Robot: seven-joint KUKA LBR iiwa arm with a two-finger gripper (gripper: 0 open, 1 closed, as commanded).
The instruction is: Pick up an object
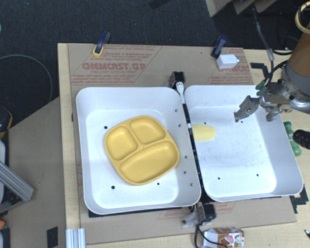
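Note:
A yellow divided plate with three compartments lies in the left bin. A small pale yellow piece rests in the right bin, close to its left wall. My gripper hangs over the upper right part of the right bin, well to the right of the pale yellow piece. Its fingers are spread apart and nothing is between them.
The arm comes in from the right edge over the right bin's far corner. A divider bar runs between the two bins. Clamps and a small white block sit on the board behind the bins.

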